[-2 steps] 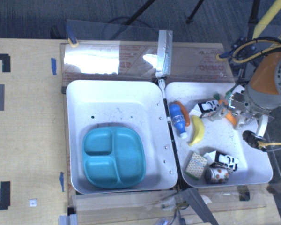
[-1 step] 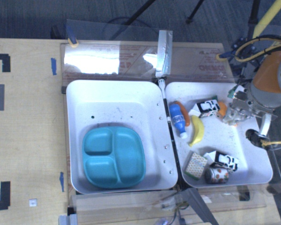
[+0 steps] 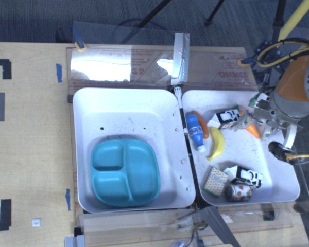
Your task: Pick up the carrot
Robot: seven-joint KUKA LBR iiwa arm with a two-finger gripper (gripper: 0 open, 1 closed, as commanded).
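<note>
Bins are sitting side by side across the middle of my frame. I'm seeing the left bin [image 3: 87,107] carrying a teal divided plate [image 3: 125,172] toward its lower half. The right bin [image 3: 286,181] is holding the clutter: a blue bottle [image 3: 195,129] lying along its left wall with something orange tucked behind it, a banana [image 3: 217,143] just beside the bottle, a black-and-white toy [image 3: 227,117] near the top, and along the bottom a speckled sponge block [image 3: 215,181], a small printed can [image 3: 238,192] and a second black-and-white toy [image 3: 249,176]. The carrot [image 3: 253,130] is lying in the upper right of that bin. The gripper [image 3: 252,121] is reaching in from the right and hanging right at the carrot; I cannot tell how its pincer is set, or whether it has hold of anything.
</note>
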